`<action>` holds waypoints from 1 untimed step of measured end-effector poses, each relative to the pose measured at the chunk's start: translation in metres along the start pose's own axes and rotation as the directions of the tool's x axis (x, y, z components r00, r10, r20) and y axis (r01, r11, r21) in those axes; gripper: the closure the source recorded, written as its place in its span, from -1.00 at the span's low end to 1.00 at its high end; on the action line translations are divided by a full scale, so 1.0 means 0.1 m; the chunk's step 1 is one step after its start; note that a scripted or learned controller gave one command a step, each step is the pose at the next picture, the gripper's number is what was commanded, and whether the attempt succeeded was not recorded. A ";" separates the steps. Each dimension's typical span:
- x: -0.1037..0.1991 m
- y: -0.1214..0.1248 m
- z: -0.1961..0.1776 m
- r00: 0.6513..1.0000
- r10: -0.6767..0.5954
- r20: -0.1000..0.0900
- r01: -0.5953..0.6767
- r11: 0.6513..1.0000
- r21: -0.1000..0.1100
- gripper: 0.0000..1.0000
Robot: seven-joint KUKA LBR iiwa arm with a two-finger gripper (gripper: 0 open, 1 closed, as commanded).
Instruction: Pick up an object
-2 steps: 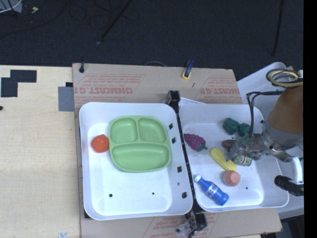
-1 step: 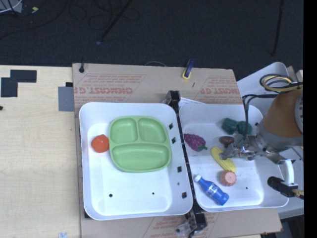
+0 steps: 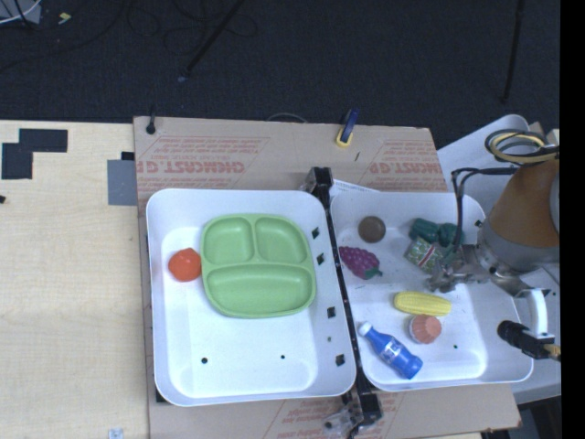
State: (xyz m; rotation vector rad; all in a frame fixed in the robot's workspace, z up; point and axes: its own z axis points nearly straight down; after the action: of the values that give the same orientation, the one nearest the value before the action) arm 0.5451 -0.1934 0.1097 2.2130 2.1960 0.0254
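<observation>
Gripper [image 3: 448, 273] sits low in the right bin [image 3: 466, 366], at its right side; the metal tip is small and blurry, so whether it is spread or pressed together cannot be told, and nothing can be seen between it. The arm [image 3: 528, 210] enters from the right, its orange band and grey wrist covering the bin's right rim, with cables looped over it. Using the yellow corn [image 3: 422, 304] as landmark: the gripper is just above and right of it, close, contact unclear. A green and patterned crumpled item [image 3: 428, 242] lies above the corn, right against the gripper tip, partly hidden by it and hard to identify. A brown ball [image 3: 371, 229] is up and left of the corn, purple grapes [image 3: 359, 261] left of it, a round pinkish-red piece [image 3: 425, 328] just below it, nearly touching, and a blue bottle [image 3: 391, 350] with white cap below-left, lying tilted. Far left of the corn, across the divider, the left bin [image 3: 238, 373] holds a green three-compartment plate [image 3: 257, 265] with an orange-red ball [image 3: 185, 264] just beside its left edge. Both bins rest on cardboard [image 3: 228, 154].
</observation>
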 end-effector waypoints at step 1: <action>0.01 0.03 -0.63 1.000 -0.008 -0.005 0.008 1.000 0.026 1.00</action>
State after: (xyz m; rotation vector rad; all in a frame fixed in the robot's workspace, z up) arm 0.5467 -0.1921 0.1729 2.2193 2.2206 0.0017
